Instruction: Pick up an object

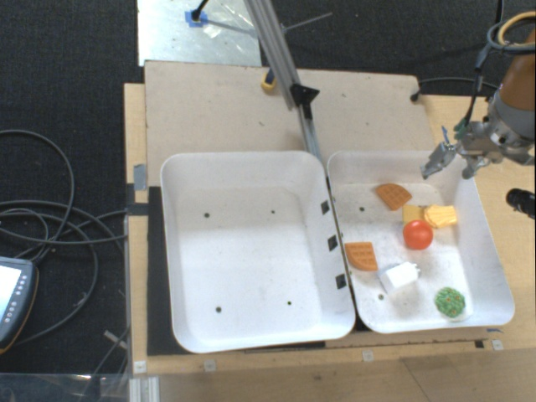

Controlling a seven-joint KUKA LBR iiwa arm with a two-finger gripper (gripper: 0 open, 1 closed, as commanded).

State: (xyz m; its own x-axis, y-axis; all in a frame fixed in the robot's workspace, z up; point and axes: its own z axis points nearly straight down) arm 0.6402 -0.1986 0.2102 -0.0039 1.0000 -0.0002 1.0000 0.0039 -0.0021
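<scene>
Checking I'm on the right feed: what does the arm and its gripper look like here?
Grey arm with an orange band above the wrist. Looped cables, yellowish and dark, run along it. The gripper has two thin grey metallic fingers.

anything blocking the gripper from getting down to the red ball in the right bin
Nothing visible does. The open gripper hangs over the right bin's far edge, and the red ball lies uncovered below it, though the yellow block touches its far side and could crowd the fingers.

The arm [517,99] is cut off by the right edge; a grey device [12,296] by the left.
</scene>
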